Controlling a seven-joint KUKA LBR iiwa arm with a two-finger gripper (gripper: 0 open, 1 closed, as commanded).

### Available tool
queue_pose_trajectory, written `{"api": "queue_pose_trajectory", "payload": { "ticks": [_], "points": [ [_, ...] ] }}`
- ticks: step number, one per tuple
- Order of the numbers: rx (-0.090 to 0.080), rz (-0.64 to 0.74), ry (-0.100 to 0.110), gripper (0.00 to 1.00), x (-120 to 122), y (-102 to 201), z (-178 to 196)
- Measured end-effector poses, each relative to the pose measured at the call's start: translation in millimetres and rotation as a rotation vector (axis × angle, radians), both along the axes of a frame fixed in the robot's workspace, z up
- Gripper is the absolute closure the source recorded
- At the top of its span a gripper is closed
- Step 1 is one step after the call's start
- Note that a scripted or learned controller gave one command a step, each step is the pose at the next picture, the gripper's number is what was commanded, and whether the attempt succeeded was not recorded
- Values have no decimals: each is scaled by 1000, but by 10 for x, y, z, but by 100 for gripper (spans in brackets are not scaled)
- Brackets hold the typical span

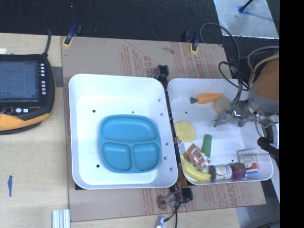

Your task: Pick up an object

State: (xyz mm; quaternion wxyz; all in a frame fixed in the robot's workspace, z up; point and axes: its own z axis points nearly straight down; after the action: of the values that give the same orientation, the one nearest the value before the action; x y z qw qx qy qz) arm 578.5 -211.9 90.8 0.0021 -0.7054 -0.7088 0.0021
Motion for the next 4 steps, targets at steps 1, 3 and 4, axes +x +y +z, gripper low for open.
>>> {"api": "queue_pose_trajectory", "payload": {
  "ticks": [1, 3, 4],
  "points": [
    [0, 1, -2, 0, 701, 434, 13],
    [0, 2, -2, 0, -409, 893, 466],
    [-1, 1, -2, 0, -622, 819, 4]
  ]
}}
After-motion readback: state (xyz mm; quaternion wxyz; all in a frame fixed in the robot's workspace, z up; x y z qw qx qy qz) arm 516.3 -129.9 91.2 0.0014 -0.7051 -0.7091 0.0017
